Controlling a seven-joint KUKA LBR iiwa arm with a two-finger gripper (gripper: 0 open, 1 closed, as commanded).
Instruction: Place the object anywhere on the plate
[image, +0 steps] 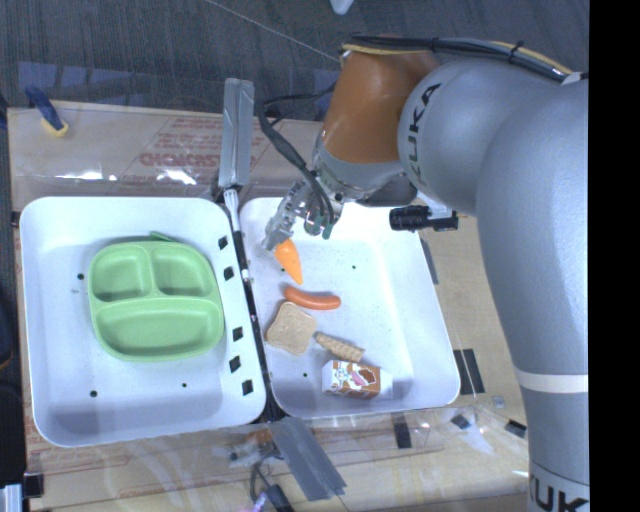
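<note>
While I've got the gripper (300, 222) parked over the top-left corner of the right bin (425, 330), it's sitting right above the little orange carrot (289, 259), which looks like the thing I'm after. From this angle the carrot seems to sit just under the tips, maybe touching, but I can't tell if it's actually pinched, and I honestly can't tell whether the jaws are open or closed because the wrist hides them.

The green plate (156, 300) is over in the left bin (50, 330), 3 compartments, so the carrot has to cross the divider (240, 290) between the 2 bins.

Other stuff in the right bin: a sausage (312, 298), a slice of bread (291, 328), a wafer-looking piece (340, 347) and a small carton (352, 378). They're all lower down, clear of the carrot, which I reckon is why it's the easy pick here. My guess is I'm at the grab stage.
</note>
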